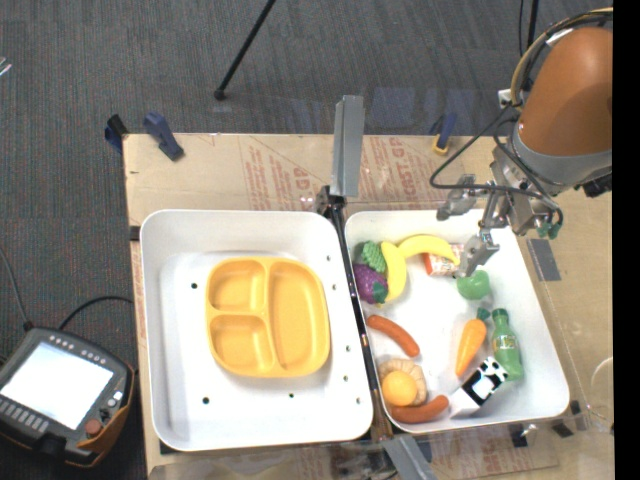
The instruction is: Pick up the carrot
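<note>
The carrot [470, 344] is orange and tapered. It lies slightly tilted in the right bin [535, 308], towards the bin's right side, with a green bottle [505, 344] just to its right. My gripper [474, 258] hangs over the back of the same bin, just above a green round fruit [474, 286]. It is well behind the carrot and apart from it. Nothing shows held in it.
The right bin also holds purple grapes [370, 280], a banana [408, 252], two sausages [393, 335] [426, 409], an orange round fruit [400, 388] and a black-and-white block [486, 380]. A yellow divided plate [268, 316] lies in the left bin [170, 268].
</note>
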Controlling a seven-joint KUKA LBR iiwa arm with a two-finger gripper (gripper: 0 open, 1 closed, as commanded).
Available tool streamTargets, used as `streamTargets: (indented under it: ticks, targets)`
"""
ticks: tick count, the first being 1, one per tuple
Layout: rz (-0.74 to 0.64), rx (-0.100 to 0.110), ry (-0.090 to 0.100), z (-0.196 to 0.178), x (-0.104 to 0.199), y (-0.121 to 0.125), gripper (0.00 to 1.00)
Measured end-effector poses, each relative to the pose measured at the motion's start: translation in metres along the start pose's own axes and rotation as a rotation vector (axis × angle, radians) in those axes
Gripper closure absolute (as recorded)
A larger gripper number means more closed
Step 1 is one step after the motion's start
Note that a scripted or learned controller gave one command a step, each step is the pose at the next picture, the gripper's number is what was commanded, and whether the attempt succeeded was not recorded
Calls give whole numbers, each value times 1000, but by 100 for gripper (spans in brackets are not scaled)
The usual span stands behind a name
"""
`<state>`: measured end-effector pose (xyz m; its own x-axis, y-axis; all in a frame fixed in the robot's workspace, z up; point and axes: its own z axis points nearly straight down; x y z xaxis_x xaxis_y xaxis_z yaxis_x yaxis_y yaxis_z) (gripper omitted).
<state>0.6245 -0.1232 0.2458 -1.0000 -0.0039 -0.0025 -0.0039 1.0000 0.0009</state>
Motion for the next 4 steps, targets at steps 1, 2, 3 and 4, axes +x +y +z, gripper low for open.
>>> streamTargets:
  ticks: [1,2,3,4]
  targets:
    - [467,1,8,158,73,-47,0]
    - [461,1,1,145,70,-45,100]
    - [259,-1,-3,71,57,41,100]
    - [259,0,1,73,58,41,0]
